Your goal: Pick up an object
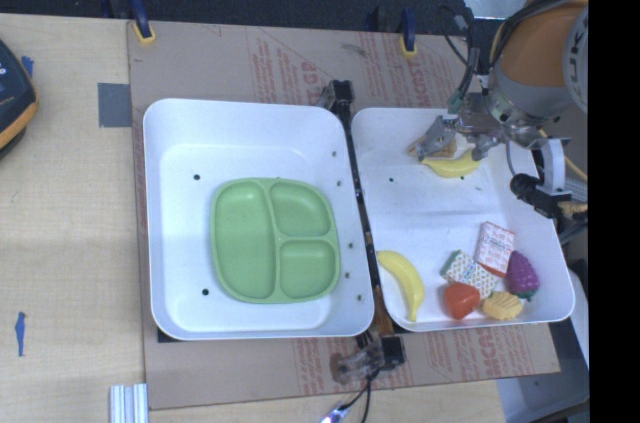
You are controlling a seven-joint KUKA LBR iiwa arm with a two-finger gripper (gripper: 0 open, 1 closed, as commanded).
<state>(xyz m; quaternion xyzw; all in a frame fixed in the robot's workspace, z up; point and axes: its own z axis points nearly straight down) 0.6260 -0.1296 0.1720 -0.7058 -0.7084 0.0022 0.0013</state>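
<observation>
Two shallow white bins are seen side by side on a sheet of brown cardboard (250, 61) laid over the tabletop (60, 241). In the left bin (180, 136) a green plate (272, 239) with three parts is laid flat near the middle. In the right bin (440, 211) a yellow banana (402, 281) is placed near the left wall, toward the front. A small pile of toy food is found in the front right corner: a red tomato (459, 300), a purple bunch of grapes (521, 274), a pink and white packet (494, 248), a checked snack (466, 271) and a yellow piece (503, 306), all touching or just beside each other. A second banana (452, 167) is seen at the back of the right bin. The claw (447, 143) is held low right over this banana, touching or almost touching it. How far the claw is open cannot be told, and it cannot be told if the banana is gripped. The grey arm (535, 61) with its orange band is reached in from the right.
</observation>
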